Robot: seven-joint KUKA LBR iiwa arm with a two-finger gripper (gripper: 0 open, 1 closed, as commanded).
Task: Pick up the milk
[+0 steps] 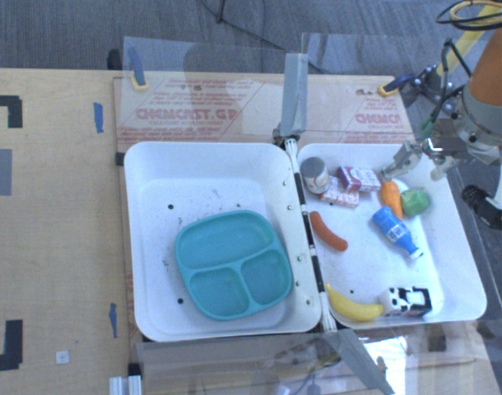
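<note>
Well below the gripper [417,160], whose open fingers hold nothing, the cow-patterned milk carton [410,300] touches a banana [352,304], so a slightly misplaced grasp could snag both.

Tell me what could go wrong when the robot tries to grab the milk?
The milk lies at the near edge of the right bin, touching the banana. The gripper hangs over the far end, so it has a long way to travel.

1. It might bump or grab the banana instead.
2. The bin wall right beside the milk could block a finger.
3. It might land on the nearer carrot or blue bottle.
</note>
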